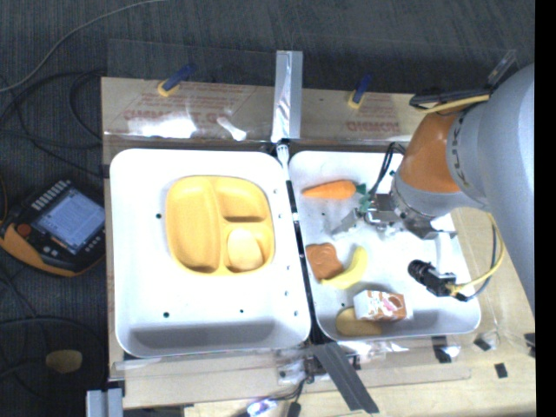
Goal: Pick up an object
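Gripper low in right bin, just below carrot by the far edge; finger state impossible to tell. Banana mid-bin.

The gripper hangs low in the right bin, just below the carrot; a yellow tray fills the left bin.

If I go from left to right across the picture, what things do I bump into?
Handheld controller → yellow divided tray → brown toy piece → small carton → gripper → orange-banded arm.
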`<state>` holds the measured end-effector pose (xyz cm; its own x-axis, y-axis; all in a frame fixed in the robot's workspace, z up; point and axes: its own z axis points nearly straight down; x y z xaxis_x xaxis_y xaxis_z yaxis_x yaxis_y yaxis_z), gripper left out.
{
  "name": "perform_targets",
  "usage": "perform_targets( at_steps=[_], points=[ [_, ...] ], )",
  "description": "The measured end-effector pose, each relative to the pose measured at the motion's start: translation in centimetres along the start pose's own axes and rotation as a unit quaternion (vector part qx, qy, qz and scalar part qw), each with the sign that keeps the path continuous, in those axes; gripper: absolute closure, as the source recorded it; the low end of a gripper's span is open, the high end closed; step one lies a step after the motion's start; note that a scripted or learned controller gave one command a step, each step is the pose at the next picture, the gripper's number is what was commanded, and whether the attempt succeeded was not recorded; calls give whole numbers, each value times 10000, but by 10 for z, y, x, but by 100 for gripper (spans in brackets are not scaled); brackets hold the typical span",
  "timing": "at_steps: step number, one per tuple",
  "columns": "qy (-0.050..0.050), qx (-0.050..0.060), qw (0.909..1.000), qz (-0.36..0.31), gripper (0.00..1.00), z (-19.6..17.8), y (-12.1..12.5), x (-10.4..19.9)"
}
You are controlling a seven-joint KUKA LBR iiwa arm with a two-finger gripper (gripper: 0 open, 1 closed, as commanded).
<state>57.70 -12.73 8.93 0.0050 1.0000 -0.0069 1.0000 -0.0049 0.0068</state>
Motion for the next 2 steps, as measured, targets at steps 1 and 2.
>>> perform_targets(
  at_steps=[1,2],
  points=[
    [8,-26,10000,94,0,-1,-40,11],
    [22,-34,9999,95,100,-10,-39,12]
  ],
)
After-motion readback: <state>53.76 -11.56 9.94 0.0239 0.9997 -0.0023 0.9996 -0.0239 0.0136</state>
